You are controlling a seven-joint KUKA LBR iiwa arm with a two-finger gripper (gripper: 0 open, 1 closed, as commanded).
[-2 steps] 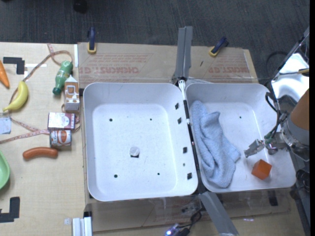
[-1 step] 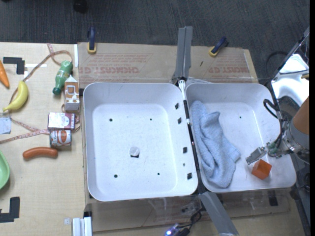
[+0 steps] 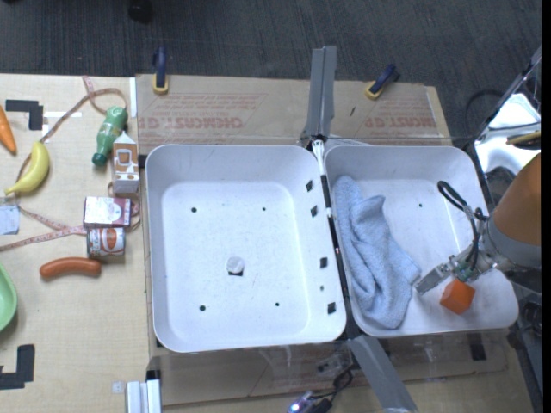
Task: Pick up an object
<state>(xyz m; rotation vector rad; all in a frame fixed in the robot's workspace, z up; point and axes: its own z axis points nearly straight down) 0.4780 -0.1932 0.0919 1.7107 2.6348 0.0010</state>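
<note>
Orange block low in the right bin, at about five o'clock, touching or just under the gripper; finger state impossible to tell. Grey towel at nine o'clock.

Left bin mostly open, one small disc lower centre; right bin crowded by towel, orange block, black loop.

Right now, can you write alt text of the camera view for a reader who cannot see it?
The gripper reaches into the right bin beside an orange block and a crumpled grey-blue towel. The left bin holds a small pale round object.
</note>
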